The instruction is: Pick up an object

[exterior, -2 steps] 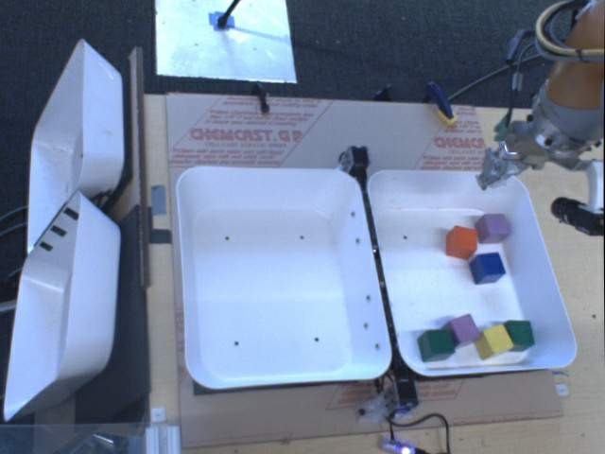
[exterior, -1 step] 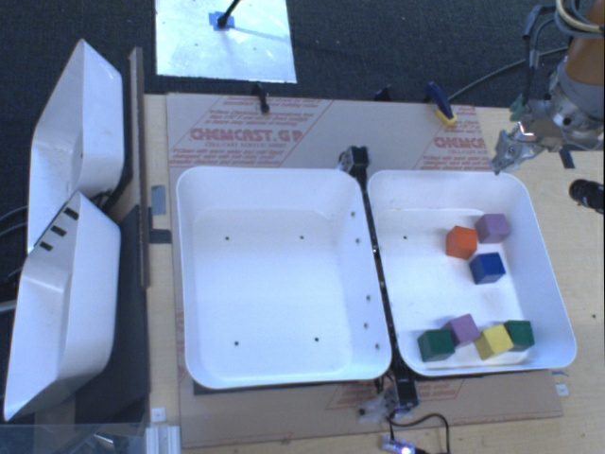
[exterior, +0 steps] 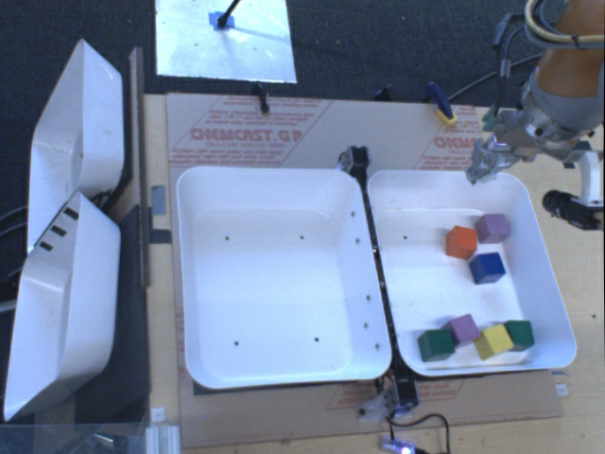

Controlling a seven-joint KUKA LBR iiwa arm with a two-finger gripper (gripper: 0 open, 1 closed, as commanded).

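Right bin (exterior: 542, 282): blocks near edge; claw (exterior: 484, 165) above far rim, state unclear.

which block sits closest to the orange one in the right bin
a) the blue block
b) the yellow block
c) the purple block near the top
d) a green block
c, the purple block lies just up and to the right of the orange block, nearly touching it, while the blue block sits a little lower and the yellow block and green blocks lie along the bin's near edge.
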